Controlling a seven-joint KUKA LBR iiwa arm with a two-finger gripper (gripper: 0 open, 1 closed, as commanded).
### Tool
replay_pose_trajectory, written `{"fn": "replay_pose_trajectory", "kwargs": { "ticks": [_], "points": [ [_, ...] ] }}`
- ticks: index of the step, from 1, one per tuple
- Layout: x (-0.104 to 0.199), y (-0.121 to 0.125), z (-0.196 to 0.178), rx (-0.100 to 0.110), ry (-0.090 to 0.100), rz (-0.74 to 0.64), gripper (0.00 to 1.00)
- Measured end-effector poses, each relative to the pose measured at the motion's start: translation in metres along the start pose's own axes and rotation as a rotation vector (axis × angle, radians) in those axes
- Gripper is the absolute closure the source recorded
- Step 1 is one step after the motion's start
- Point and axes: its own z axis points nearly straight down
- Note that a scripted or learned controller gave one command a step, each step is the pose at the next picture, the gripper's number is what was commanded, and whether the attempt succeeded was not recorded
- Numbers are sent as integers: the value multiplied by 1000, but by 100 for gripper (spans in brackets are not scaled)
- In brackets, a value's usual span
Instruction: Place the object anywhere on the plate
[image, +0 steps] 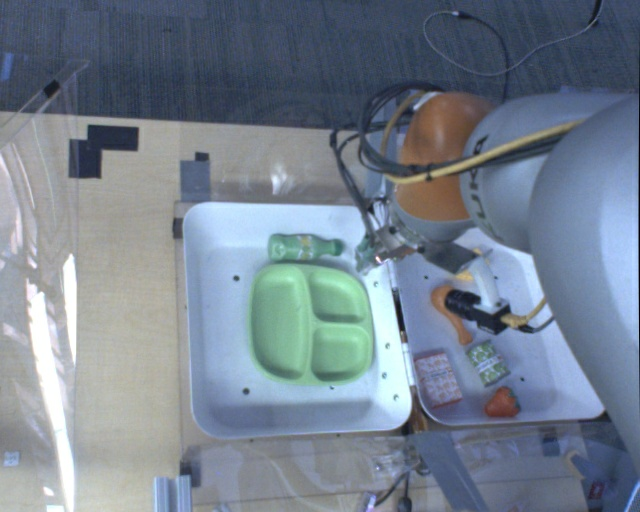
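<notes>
A light green divided plate lies in the middle of the left bin. A green bottle lies on its side on the bin floor just behind the plate's far edge, not on the plate. My gripper hangs at the left bin's right rim, just right of the bottle's cap end and above the plate's far right corner. Nothing shows between its fingers.
The right bin holds an orange carrot-like piece, a small pink patterned packet, a green packet and a red strawberry. The arm's grey bulk covers the right bin's far side. Cables loop above the wrist.
</notes>
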Motion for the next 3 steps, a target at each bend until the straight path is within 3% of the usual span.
{"fn": "replay_pose_trajectory", "kwargs": {
  "ticks": [1,2,3],
  "points": [
    [-52,-16,-19,34,48,-39,100],
    [7,28,-20,33,50,-59,100],
    [41,46,27,30,53,-206,100]
  ]
}}
